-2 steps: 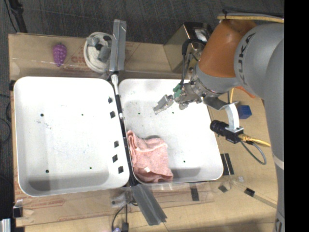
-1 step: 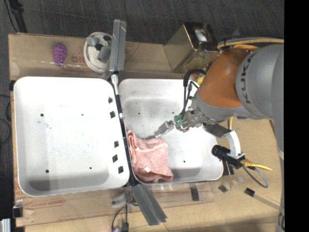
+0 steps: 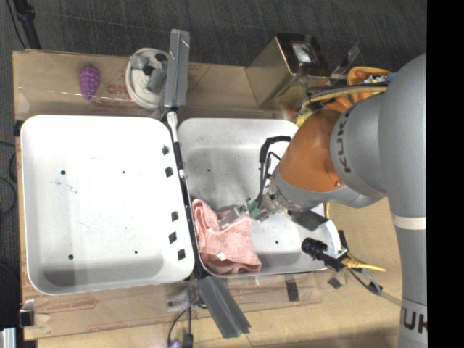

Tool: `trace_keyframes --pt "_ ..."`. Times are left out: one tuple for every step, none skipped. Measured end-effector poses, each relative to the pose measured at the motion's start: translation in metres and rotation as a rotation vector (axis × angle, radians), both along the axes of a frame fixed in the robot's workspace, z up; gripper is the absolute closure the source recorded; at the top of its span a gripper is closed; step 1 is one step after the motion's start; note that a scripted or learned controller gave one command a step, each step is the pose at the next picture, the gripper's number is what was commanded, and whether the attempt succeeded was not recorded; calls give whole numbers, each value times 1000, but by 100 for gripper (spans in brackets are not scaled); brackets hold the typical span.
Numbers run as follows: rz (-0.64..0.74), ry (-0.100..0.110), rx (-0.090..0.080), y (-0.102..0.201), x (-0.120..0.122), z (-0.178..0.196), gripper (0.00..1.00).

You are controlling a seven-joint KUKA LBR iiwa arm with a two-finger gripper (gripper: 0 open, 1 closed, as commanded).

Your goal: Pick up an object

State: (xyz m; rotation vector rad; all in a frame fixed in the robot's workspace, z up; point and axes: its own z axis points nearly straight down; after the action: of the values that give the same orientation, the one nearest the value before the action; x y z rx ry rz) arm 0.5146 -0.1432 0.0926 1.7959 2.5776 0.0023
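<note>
Nearest you, along the right bin's (image 3: 217, 133) front wall, you see a crumpled pink cloth (image 3: 225, 241) lying in its left front corner. Just beyond it, the hand (image 3: 243, 212) sits low over the cloth's upper right edge, touching or nearly touching it; you cannot tell whether it is apart or together. The grey arm with its orange band (image 3: 315, 158) reaches in from the right. The left white bin (image 3: 94, 187) lies alongside. Farthest back on the table (image 3: 51, 71) rests a small purple grape-like bunch (image 3: 89, 80).

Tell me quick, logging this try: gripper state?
Gripper: low over the pink cloth in the right bin; open or shut cannot be told.
</note>
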Motion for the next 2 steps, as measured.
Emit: trace_keyframes --pt "0 0 0 0 0 0 0" --pt "5 1 1 1 1 10 100"
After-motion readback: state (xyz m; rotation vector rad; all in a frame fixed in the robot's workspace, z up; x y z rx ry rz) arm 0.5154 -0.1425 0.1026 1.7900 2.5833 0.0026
